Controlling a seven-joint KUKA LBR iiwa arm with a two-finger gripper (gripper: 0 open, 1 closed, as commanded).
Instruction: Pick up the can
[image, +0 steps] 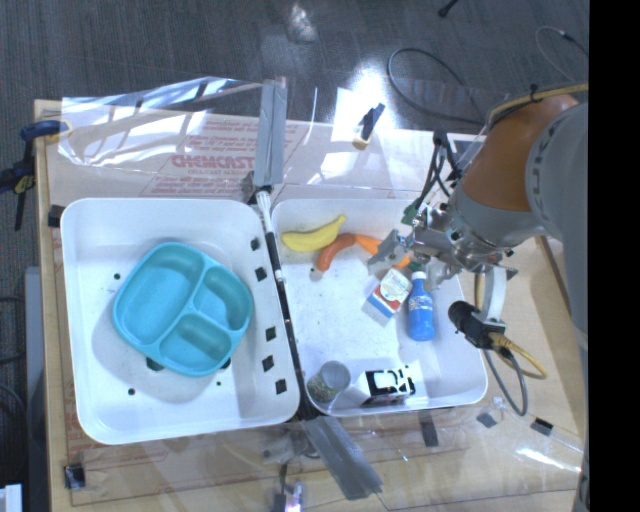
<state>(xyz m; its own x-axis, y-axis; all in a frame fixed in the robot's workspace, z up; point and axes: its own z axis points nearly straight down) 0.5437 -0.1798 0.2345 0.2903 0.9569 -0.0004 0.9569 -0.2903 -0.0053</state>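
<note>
on the worktop (560, 440) two bins sit side by side. the left bin (85, 300) holds a divided tray (182, 307). the right bin (455, 385) holds a banana (312, 236) far left, a bottle (421, 312) right, and the can (328, 381) near left beside a small box (389, 383).

The can (328, 381) stands in the right bin's (470, 385) near left corner, tight against the divider wall and near rim. A black box (388, 384) sits just right of the can. Beyond the can, bare floor lies open up to the banana (312, 236).
</note>
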